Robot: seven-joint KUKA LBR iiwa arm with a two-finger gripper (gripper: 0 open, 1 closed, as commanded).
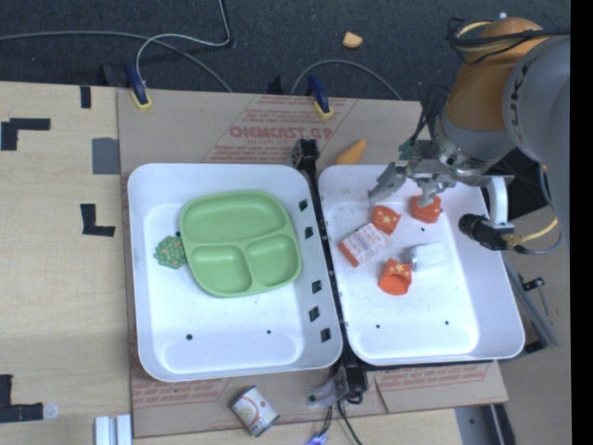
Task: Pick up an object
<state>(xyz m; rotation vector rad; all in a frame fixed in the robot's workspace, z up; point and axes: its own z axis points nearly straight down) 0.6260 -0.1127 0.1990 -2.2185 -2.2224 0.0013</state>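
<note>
The right bin [482, 327] holds several small items. A red-orange piece [385, 219] lies near its back, and a red round piece [426, 210] sits just right of it. A red and white packet [363, 244] lies toward the divider. An orange cup-like piece [396, 277] rests next to a pale clear item [425, 255]. My gripper [408, 193] hangs over the back of this bin, open. Its left finger [383, 187] points toward the red-orange piece, and the right one stands just above the red round piece. Nothing is between the fingers.
The left bin [153, 332] holds a green divided plate [241, 242] with a small green bumpy item [170, 251] at its left. An orange item [350, 151] lies on the cardboard behind the bins. A small can [253, 409] lies in front.
</note>
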